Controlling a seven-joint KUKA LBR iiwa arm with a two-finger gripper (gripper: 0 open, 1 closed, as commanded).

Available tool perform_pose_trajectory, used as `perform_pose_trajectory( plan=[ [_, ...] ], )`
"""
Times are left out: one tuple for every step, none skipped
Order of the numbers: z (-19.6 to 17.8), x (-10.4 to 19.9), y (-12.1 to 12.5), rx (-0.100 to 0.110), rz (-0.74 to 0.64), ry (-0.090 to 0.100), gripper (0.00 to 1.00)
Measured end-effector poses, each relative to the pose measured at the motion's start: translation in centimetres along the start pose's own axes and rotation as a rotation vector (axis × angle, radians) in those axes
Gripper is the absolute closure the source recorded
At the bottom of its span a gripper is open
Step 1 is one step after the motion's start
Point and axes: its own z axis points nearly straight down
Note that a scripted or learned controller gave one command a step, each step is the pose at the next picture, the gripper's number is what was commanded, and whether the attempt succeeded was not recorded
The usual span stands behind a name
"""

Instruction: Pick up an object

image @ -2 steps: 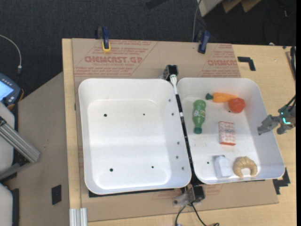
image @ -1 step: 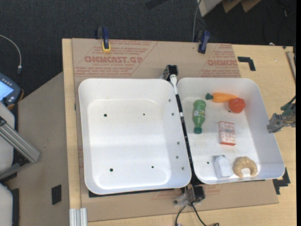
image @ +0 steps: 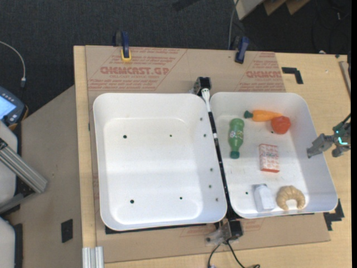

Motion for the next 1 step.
perform_pose_trajectory(
  plan=[
    [-1.09,-0.06,0.1,-0.004,-0.001,-0.003,1.0]
  ],
)
